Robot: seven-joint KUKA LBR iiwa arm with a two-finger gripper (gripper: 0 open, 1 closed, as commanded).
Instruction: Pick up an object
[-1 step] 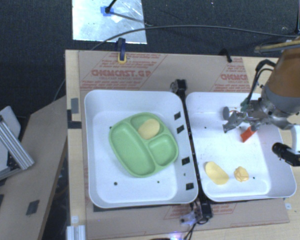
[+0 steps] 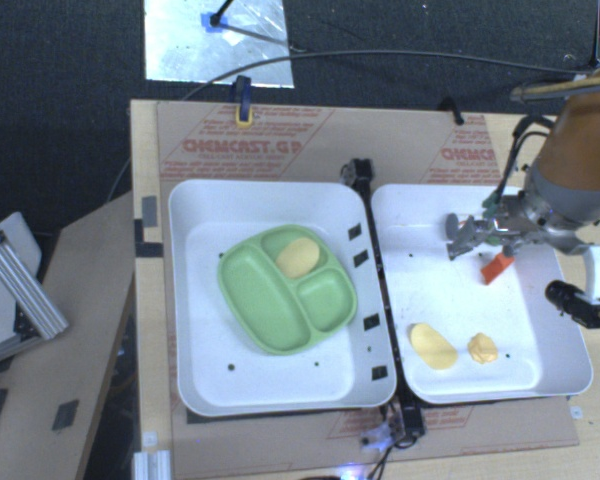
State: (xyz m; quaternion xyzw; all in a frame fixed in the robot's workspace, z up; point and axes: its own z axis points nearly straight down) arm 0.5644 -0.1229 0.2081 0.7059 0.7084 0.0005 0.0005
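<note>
While nothing is seen gripped between the slightly parted fingers of the grey two-finger gripper, the small orange wedge-shaped piece is found just beside and below them, so it should probably be centred over before descending. Nearer the camera, the flat yellow oval lump and the small yellow crumpled lump are left well apart from the fingers.

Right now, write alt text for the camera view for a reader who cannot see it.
A grey robot arm reaches in from the right, its gripper over the right white bin, near an orange piece; two yellow food items lie at that bin's near side. The left white bin holds a green divided plate with a yellow item in one compartment.
</note>
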